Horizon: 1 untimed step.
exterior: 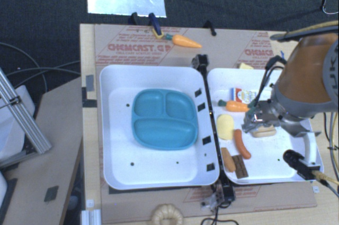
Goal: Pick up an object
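Nearest the camera, a pale braided ring (pixel 170 214) lay on the surface's front edge, and behind it in the right bin (pixel 275 171) sat a dark brown slab (pixel 241 167), a tan stick (pixel 228 159), a smooth red sausage (pixel 242 144) and a rounded yellow piece (pixel 225 126), with bare white floor open toward the bin's front right. Over that bin's middle the gripper (pixel 254 122) hung low just above a flat beige piece (pixel 263 132), though whether its fingers were spread or pressed together I could not tell. Farther back lay an orange carrot-shaped toy (pixel 236 106) and a small red-and-white packet (pixel 244 95), the left bin (pixel 119 86) held a glossy blue divided plate (pixel 164 118) with room all round, and another carrot (pixel 183 41) rested on the brown board (pixel 132 46) beyond.
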Motion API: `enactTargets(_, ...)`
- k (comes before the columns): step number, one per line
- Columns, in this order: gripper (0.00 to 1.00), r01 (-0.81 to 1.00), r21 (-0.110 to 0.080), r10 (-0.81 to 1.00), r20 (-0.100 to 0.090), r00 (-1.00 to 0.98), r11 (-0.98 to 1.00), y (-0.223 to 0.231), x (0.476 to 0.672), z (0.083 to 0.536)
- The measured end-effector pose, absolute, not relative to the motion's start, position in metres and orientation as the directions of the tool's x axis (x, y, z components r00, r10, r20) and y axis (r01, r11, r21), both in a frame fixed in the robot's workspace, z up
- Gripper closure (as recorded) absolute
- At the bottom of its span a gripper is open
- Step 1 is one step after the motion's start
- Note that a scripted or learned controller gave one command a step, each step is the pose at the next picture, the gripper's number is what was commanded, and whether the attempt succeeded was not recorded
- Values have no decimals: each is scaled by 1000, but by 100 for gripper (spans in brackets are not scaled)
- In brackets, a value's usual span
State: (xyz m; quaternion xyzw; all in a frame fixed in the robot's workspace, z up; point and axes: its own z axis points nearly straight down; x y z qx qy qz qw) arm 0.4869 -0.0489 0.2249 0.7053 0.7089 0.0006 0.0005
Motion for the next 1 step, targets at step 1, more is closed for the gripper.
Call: enactTargets(1,100,1000,0,1000,0,-2,2,-51,490,217)
